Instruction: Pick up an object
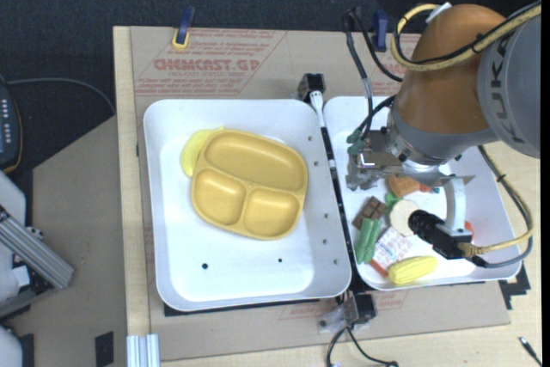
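My gripper point(361, 172) hangs low over the left part of the right bin point(497, 185), under the orange-banded wrist, which hides most of that bin. Just below it lie a small brown block point(372, 210), a green oblong piece point(369, 238), a white packet with red print point(394, 247) and a yellow corn cob point(412, 270). An orange item point(404, 185) peeks out beneath the wrist. I see nothing held in the gripper. In the left bin point(172, 271) rests a yellow divided plate point(249, 183).
A flat yellow piece point(193, 150) sticks out from under the plate's upper left edge. The wall between the two bins point(331, 185) runs right beside the gripper. The bins stand on a cardboard sheet point(206, 56).
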You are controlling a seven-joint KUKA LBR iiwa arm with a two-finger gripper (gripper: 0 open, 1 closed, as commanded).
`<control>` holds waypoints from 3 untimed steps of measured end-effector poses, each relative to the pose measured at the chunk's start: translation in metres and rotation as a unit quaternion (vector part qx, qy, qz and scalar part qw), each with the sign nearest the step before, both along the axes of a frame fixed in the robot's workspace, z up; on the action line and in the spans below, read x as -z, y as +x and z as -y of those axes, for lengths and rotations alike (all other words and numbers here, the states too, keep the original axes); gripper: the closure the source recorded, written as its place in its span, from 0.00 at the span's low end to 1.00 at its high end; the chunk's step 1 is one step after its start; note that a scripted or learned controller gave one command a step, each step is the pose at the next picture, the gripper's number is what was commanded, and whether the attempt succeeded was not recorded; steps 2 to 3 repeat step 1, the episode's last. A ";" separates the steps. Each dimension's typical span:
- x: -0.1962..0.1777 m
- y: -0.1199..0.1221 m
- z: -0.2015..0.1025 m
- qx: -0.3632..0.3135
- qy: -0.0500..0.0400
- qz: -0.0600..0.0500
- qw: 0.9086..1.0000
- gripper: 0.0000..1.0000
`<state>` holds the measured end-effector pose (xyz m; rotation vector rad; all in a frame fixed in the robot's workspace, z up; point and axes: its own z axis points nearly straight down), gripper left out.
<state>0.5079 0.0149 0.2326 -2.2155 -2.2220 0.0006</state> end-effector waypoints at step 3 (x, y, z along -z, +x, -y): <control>0.006 -0.009 0.016 0.003 -0.001 0.000 1.000 1.00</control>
